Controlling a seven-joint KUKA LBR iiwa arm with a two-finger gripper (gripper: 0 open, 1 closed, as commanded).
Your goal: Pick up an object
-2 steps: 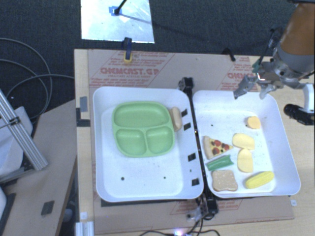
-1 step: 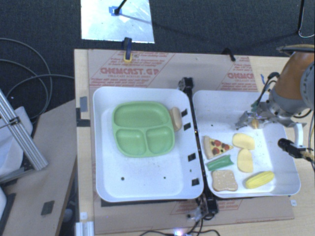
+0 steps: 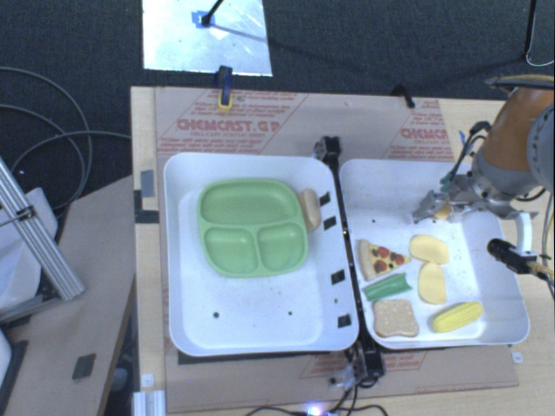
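In the right bin (image 3: 381, 185) lie a pizza slice (image 3: 381, 256), a green pod (image 3: 386, 285), a slice of toast (image 3: 396, 317), a yellow corn cob (image 3: 456, 316) and two pale yellow pieces (image 3: 429, 249) (image 3: 431, 282). My gripper (image 3: 436, 207) hangs over the bin's upper right part, just above the upper yellow piece. A small yellowish bit (image 3: 443, 214) shows at its tip; I cannot tell if it is held.
The left bin (image 3: 186, 310) holds a green divided plate (image 3: 253, 226) with a beige piece (image 3: 310, 209) against its right edge. A black clip strip (image 3: 340, 232) runs between the bins. Cables cross the dark floor at the left and a metal frame (image 3: 35, 241) stands there.
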